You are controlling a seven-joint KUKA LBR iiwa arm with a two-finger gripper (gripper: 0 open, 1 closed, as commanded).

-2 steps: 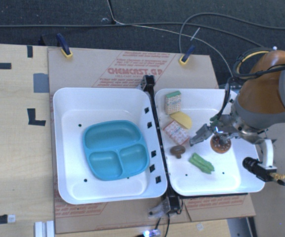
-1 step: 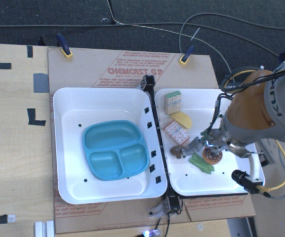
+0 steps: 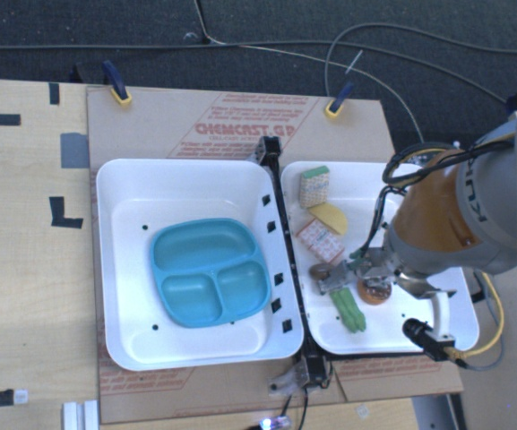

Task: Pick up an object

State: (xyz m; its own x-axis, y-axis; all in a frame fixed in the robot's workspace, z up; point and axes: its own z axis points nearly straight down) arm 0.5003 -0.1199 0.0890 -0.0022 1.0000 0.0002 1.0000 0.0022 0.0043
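Camera view: end effector (image 3: pixel 340 279), grip state unclear, hangs low mid right bin (image 3: pixel 446 325) among crowded toys.

Brown backing sheet (image 3: pixel 240 128), up and to the left of the gripper (image 3: pixel 337 280): red print reading "CHEMCAST", then letters that look like "GP"; the smaller red lines beneath are too small to read.
Other red print, sheet's lower edge: illegible.
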